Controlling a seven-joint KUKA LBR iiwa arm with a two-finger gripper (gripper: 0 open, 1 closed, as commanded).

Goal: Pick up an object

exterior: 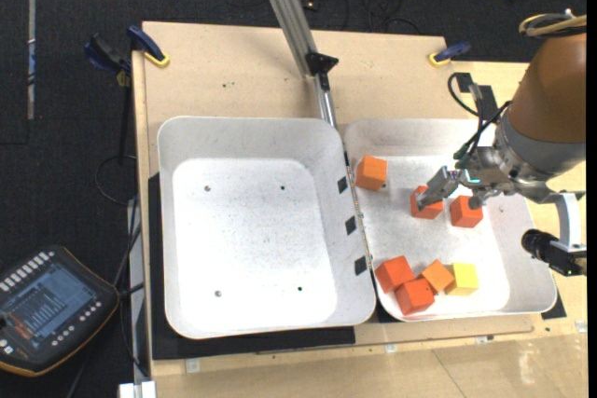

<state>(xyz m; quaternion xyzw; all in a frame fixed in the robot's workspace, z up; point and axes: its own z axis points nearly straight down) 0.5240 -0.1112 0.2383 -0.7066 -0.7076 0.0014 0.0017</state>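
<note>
Hand (454,191) positioned low over right bin (522,294).
Fingers are seen spread apart, flanked by two red blocks (427,202); nothing is gripped.

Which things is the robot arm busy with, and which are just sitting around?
For the job:
two-finger gripper
two small red blocks under it
orange cube
red, orange and yellow blocks at the near edge
right white bin

Just sitting:
left white bin
handheld control pendant
</note>
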